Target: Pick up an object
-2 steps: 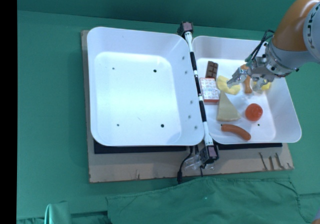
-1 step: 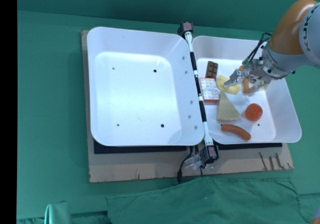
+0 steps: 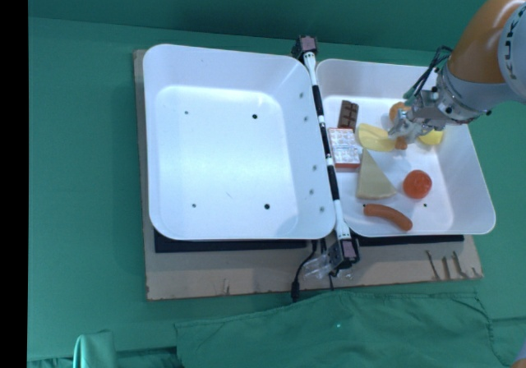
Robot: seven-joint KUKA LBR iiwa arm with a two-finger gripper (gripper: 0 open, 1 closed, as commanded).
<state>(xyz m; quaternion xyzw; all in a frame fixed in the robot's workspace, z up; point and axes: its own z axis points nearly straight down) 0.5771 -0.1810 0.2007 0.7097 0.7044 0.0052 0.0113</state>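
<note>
Right bin [image 3: 472, 194]: chocolate bar [image 3: 348, 114] near the divider; red-and-white packet [image 3: 344, 149] just below it; yellow banana-like piece [image 3: 375, 139] beside the gripper; cheese wedge [image 3: 375, 179]; tomato (red-orange, round) [image 3: 417, 184]; sausage [image 3: 388, 216] near the front wall; a yellow item [image 3: 431, 138] partly hidden under the wrist. Gripper [image 3: 401, 130]: lowered among the upper items, a small orange object [image 3: 398, 110] touching it; whether it grips anything cannot be told. Left bin [image 3: 164, 79]: white, beside the right one. Arm [image 3: 485, 46]: enters from the right.
</note>
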